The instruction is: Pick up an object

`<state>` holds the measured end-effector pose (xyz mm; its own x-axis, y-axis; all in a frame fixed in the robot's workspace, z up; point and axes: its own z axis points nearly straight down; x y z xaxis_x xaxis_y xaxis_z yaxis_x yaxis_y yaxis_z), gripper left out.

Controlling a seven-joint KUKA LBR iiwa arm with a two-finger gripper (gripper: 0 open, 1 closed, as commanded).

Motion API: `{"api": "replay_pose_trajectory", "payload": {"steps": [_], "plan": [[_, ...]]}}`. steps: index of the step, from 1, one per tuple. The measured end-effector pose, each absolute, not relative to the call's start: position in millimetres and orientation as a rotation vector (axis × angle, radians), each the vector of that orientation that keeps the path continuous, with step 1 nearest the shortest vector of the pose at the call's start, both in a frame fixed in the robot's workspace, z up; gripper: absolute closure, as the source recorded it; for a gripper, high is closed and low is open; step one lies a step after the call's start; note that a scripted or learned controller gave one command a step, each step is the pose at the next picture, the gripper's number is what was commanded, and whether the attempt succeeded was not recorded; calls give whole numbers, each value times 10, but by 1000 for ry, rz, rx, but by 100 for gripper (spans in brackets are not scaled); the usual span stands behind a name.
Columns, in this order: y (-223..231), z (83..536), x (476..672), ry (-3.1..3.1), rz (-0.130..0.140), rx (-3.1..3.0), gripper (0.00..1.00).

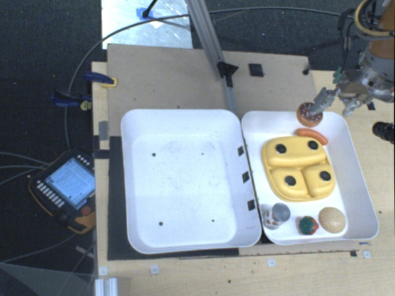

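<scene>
White bins, two of them, sit side by side on the table [271,63]. The right bin [361,184] keeps a yellow tray [298,167], sausage [311,135], small cup [278,214], green-red ball [308,225] and tan ball [332,219]. At its far rim the gripper [338,102], fingers spread, hangs beside a brown donut [307,113]; nothing appears lifted yet.

gripper [333,102] over right bin's [357,165] far rim | doughnut [307,113] just left | sausage [311,135], tray [298,167] nearer camera | cup [276,214], ball [308,225], egg [332,219] nearest | left bin [179,177] far left
</scene>
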<state>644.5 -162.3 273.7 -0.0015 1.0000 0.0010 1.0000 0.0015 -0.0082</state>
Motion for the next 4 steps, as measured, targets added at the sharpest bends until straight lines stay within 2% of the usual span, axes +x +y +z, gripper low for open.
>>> {"api": "replay_pose_trajectory", "payload": {"steps": [1,3,4], "plan": [[-1620,2802,6463,-2227,-1,-2219,0],[-1516,1833,6410,-2225,2,-2215,0],[-1463,1389,6458,-2227,1,-2215,0]]}}
